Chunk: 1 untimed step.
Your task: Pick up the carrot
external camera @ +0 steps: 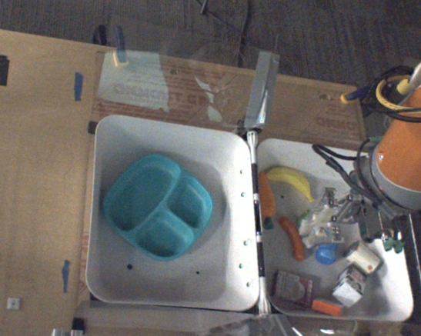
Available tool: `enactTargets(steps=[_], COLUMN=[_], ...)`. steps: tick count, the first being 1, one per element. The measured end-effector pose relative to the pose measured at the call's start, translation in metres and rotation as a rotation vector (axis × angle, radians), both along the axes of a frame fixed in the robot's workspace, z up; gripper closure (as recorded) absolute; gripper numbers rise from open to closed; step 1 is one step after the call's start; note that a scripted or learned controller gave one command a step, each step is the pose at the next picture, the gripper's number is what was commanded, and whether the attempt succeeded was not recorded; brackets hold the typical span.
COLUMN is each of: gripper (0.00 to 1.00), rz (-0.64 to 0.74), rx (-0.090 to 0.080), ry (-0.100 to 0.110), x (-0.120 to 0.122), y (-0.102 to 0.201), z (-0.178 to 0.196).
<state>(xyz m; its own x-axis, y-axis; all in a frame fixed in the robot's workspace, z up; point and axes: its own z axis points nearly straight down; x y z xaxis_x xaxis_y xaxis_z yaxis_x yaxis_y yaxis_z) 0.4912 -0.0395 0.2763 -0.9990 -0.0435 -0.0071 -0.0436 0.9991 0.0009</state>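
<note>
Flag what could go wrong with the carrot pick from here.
1. The carrot lies tight against the right bin's left wall, so a finger may hit the wall.
2. The gripper sits amid clutter, apart from the carrot.
3. The sausage and banana lie close; a wrong grab is possible.

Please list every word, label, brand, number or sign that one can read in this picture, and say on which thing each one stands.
No text can be read for certain.
Cardboard sheet behind the left bin: reddish printed lettering, upside down and too blurred to read.
Cardboard behind the right bin: the same kind of print, also unreadable.
Small dark packet in the right bin: print too small to read.
White box in the right bin: no legible marking.
</note>
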Motion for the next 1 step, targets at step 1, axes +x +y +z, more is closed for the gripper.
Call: enactTargets(steps=[1], gripper=[1.0], rz=[-0.152], rx=[0.001], ry=[0.004], x=[0.0163], y=[0.0], z=[-0.0665])
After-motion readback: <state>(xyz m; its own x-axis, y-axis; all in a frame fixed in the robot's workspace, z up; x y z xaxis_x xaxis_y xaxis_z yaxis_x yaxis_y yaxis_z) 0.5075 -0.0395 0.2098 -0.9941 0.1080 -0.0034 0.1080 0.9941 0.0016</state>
